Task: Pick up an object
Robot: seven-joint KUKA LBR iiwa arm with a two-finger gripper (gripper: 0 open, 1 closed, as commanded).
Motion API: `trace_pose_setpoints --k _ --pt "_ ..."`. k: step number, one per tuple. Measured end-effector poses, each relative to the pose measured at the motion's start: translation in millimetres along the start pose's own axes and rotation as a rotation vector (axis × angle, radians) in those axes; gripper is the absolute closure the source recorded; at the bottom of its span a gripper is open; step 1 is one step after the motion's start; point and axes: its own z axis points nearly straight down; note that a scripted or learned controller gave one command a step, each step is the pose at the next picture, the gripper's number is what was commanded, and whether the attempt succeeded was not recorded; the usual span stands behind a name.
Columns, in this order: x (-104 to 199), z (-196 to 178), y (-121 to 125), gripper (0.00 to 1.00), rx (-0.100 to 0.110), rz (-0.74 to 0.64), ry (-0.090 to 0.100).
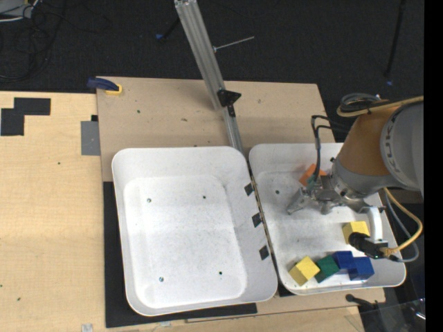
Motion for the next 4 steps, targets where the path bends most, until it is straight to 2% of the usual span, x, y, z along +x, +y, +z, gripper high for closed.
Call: trace_pose_setpoints --k 1,2,3,4 --pt "-1 -10 0 1.0 0.001 0.006 0.001" --pt "3 -54 -4 1.0 -0.004 -0.002 0.0" --pt "0 -117 -1 1.0 -0.007 -0.006 -0.002" --pt "2 -175 -9 1.0 -0.007 -0.007 -0.002"
